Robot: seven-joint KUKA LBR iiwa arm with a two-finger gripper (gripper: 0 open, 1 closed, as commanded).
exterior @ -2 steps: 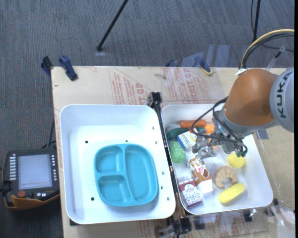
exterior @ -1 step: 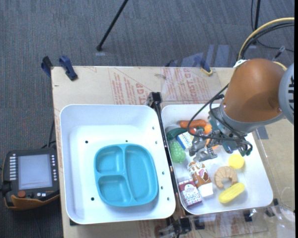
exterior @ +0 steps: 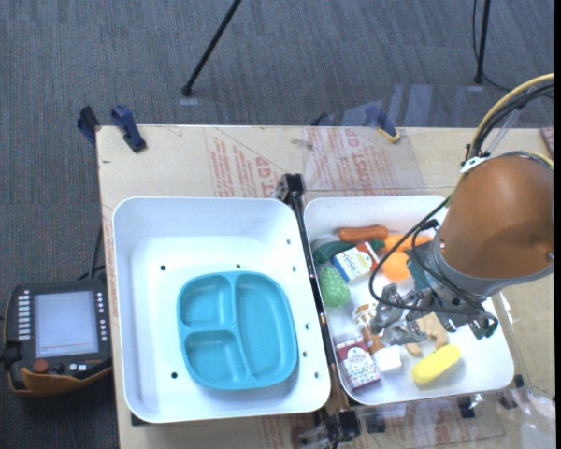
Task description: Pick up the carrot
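While the gripper (exterior: 399,318) hangs low over the right-hand bin (exterior: 501,374) in the lower right of the frame, its dark metal parts blur into the clutter beneath, and I cannot tell whether the fingers are spread or clenched, nor whether anything lies between them. Just under and around it sit a small white block (exterior: 388,358), a red and white carton (exterior: 357,363) toward the bin's lower left corner, and a yellow corn-like piece (exterior: 436,365) to the lower right. Above the gripper, the arm's large orange-brown band (exterior: 500,218) covers much of the bin's right half.

Up and to the left of the gripper, the carrot (exterior: 363,234) lies near the bin's upper edge: a slim orange piece, lying nearly level across the frame, apart from the gripper. Just below it are a dark green item (exterior: 325,249), a small white and green box (exterior: 353,264) and a bumpy green vegetable (exterior: 335,288). Another orange object (exterior: 393,262) shows partly beside the arm.

Filling the centre and left is the second white bin (exterior: 131,251), which holds a turquoise divided plate (exterior: 236,329) with three compartments. Both bins rest on a pale bench (exterior: 224,157) printed with red lettering. At the far left, on the dark carpet, lies a control pendant (exterior: 61,333) with a screen.
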